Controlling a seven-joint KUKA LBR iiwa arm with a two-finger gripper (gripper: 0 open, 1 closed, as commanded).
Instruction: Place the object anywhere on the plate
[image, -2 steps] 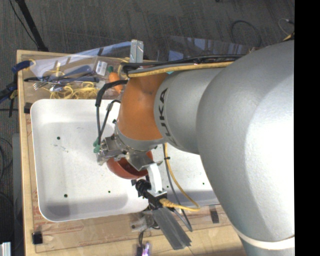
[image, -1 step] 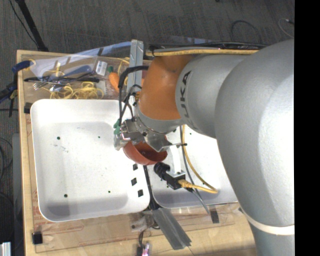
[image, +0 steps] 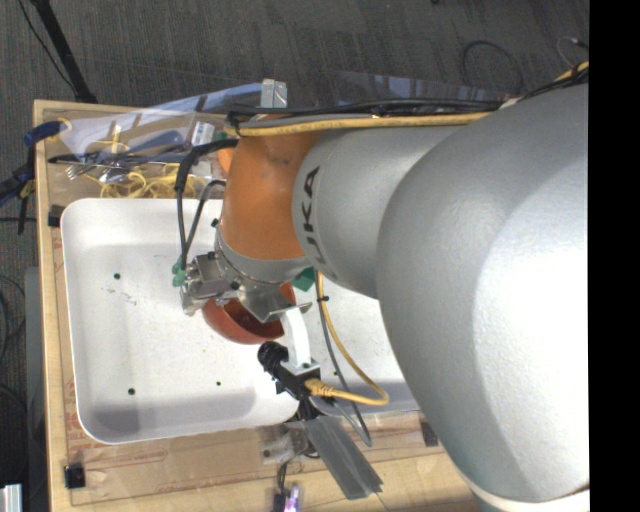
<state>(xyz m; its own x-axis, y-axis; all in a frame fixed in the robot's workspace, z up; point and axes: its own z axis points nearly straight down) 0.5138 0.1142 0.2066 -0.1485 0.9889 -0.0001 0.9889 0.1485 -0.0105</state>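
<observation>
My arm (image: 400, 200) reaches in from right, wrist low over left white bin (image: 110, 330). Pincer (image: 235, 300) hidden under wrist flange — cannot tell its state, nor whether it has hold of anything. Red-orange plate (image: 232, 322) peeks out beneath wrist, on bin floor. Object itself not made out. Likely step: lowering toward plate for placement. Next move calls for descent centred over plate. Clutter of cables and bags (image: 130, 160) on counter (image: 55, 440) beyond bin, well apart.
</observation>
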